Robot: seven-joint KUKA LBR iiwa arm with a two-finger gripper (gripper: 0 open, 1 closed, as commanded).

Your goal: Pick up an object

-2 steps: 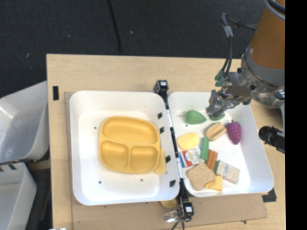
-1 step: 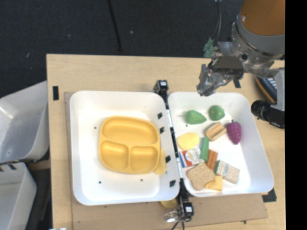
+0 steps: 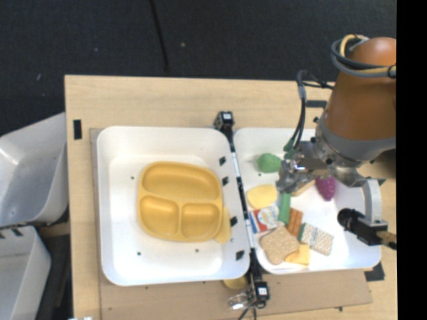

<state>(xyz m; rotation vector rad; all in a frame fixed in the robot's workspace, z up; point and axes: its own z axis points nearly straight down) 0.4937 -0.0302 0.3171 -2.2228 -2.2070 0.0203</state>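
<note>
My gripper (image 3: 288,181) hangs low over the middle of the right bin (image 3: 347,262), and the arm's orange band rises above it at the right. Beneath and around it lie several toy foods: a green lump (image 3: 269,162), a yellow oval piece (image 3: 261,195), a purple grape bunch (image 3: 326,187), a green stick (image 3: 285,209), an orange wafer (image 3: 294,223), a slice of bread (image 3: 279,243), a cracker (image 3: 316,239) and a yellow cheese wedge (image 3: 300,256). A small red and white packet (image 3: 267,217) lies beside the bin's left wall.
The left bin (image 3: 120,259) holds a yellow divided tray (image 3: 180,201). A black clamp (image 3: 224,120) sits at the top of the divider between the bins. A black fixture (image 3: 360,227) sticks into the right bin from the right.
</note>
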